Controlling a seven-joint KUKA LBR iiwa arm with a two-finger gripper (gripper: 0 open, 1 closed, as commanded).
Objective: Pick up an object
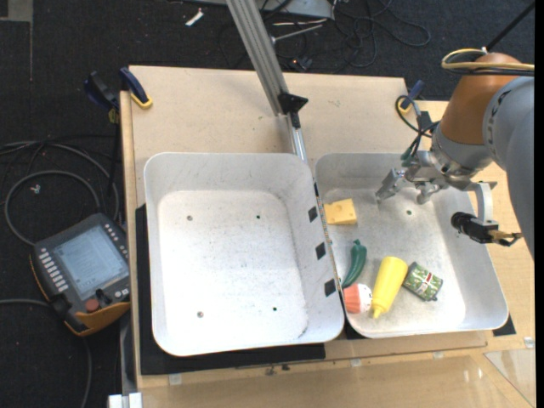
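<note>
The right bin (476, 308) holds a yellow cheese wedge (342, 212) near its left wall, a green pepper (354, 261), a yellow bottle (388, 284), a small red and white item (358, 297) and a green can (422, 281). My gripper (406, 189) hangs over the upper part of the right bin, to the right of the cheese wedge. Its two fingers are spread apart, with nothing between them.
The left bin (161, 253) lies beside the right one. A slanted metal pole (259, 45) runs down to the bins' shared edge. A teach pendant (81, 266) sits off the bench at left. Clamps (134, 87) grip the bench's back corners.
</note>
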